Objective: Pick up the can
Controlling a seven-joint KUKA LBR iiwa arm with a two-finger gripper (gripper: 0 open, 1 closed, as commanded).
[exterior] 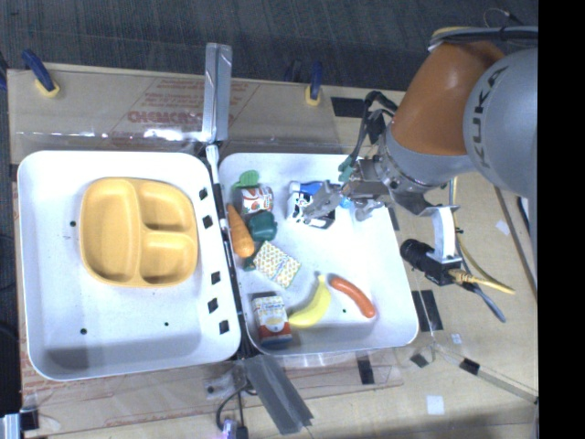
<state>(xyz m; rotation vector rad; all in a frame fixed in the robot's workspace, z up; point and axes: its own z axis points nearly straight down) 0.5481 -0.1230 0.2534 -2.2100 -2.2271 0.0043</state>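
A small can point(271, 319) with a red, white and orange label lies at the front left of the right bin point(388, 273), next to a banana point(312, 305). My gripper point(343, 209) hangs low over the back of that bin. Its fingers stand apart, with nothing between them. The left finger point(319, 211) is right beside a blue and white carton point(305, 197). The can sits well away from the gripper, toward the front left.
The right bin also holds a green-capped container point(254, 193), a carrot point(240, 232), a green block point(265, 227), a checkered packet point(276, 264) and a red sausage point(353, 296). A yellow divided plate point(139, 230) lies in the left bin point(55, 337).
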